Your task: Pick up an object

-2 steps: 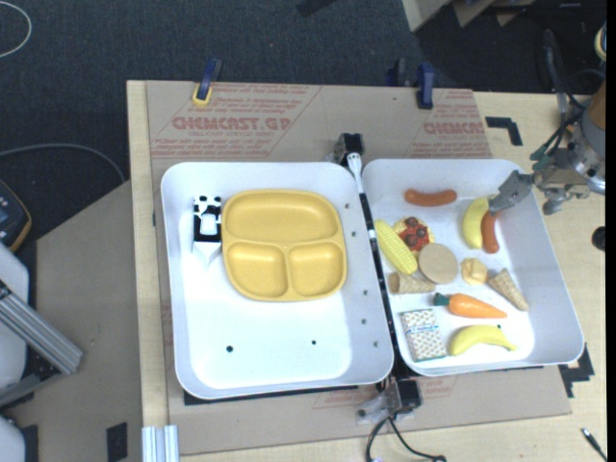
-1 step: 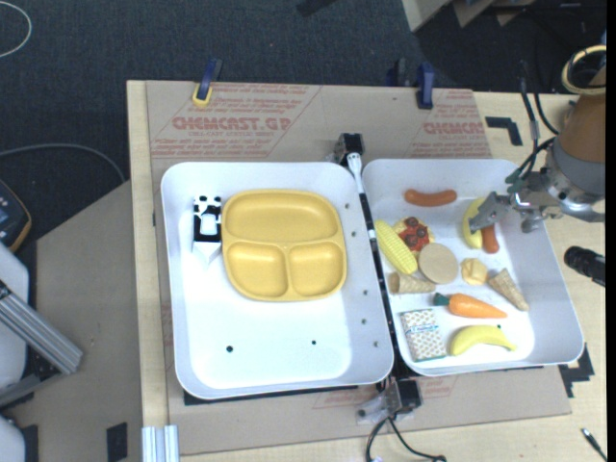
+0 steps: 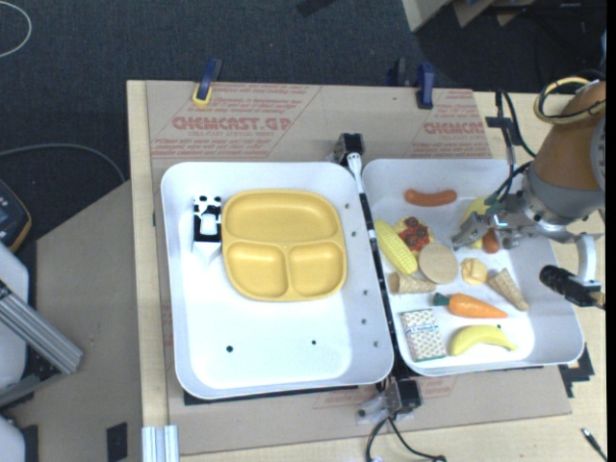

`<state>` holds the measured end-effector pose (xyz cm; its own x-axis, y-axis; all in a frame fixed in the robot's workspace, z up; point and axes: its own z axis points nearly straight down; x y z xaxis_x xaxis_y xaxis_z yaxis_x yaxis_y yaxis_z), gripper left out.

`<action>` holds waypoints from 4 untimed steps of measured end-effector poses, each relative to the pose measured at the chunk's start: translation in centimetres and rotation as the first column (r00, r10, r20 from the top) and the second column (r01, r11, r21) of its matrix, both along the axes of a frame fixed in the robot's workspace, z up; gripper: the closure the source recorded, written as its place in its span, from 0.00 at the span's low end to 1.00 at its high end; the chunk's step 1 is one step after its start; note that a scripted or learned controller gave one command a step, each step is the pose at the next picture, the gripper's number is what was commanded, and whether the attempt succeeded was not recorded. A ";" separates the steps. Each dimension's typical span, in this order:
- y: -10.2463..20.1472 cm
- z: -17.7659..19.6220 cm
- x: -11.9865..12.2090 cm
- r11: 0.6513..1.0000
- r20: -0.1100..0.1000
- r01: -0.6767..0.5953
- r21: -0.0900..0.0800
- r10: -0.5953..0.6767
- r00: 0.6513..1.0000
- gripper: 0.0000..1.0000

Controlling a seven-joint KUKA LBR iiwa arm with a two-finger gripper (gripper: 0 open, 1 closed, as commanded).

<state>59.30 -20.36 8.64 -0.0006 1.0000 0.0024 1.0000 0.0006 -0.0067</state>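
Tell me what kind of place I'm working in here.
Most likely a robotics lab bench. Two white bins sit on a board clamped with spring clamps, toy food like a banana and corn fills the right bin, and cables run across dark carpet.

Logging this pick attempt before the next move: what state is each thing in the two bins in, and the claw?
yellow plate: upright in the left bin, compartments bare.
sausage: lying flat, right bin.
corn cob: lying flat, untouched.
carrot: lying flat.
banana: lying flat.
cracker packet: lying flat.
claw: low over the right bin, grip unclear.
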 end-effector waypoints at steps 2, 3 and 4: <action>0.0 0.9 0.1 1.000 0.007 0.001 -0.003 -0.001 1.000 1.00; -0.8 7.0 -0.1 1.000 0.014 0.002 -0.006 -0.002 1.000 1.00; -1.1 13.2 0.5 1.000 0.015 0.000 -0.006 0.000 1.000 1.00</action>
